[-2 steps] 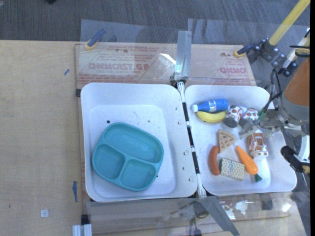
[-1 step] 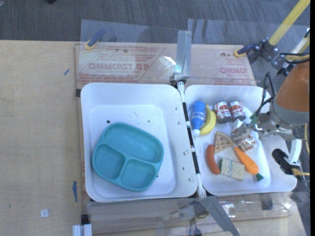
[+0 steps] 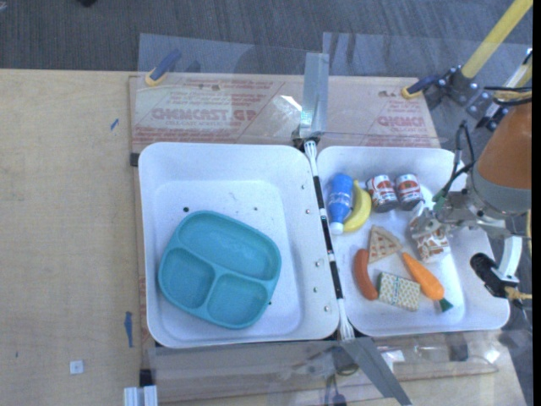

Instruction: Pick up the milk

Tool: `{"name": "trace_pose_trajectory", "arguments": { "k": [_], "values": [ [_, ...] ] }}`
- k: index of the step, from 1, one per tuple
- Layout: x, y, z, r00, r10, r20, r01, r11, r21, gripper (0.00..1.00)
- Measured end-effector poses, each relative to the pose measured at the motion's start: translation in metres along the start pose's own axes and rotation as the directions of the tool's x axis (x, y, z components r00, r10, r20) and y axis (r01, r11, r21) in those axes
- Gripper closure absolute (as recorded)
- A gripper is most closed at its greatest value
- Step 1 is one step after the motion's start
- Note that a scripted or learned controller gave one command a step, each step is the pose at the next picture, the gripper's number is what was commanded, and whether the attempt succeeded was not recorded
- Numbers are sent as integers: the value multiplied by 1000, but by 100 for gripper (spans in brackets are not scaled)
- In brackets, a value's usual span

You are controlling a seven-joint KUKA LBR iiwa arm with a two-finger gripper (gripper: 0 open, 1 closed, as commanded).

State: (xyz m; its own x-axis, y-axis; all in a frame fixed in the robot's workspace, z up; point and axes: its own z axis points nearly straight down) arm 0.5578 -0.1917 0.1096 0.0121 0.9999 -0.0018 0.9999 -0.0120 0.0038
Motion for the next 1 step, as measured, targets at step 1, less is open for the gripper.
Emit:
{"name": "trace_pose_trajectory", "arguments": {
  "k": [1],
  "values": [
    [37, 52, -63, 1000, 15, -1, -15, 999, 28, 100]
  ]
}}
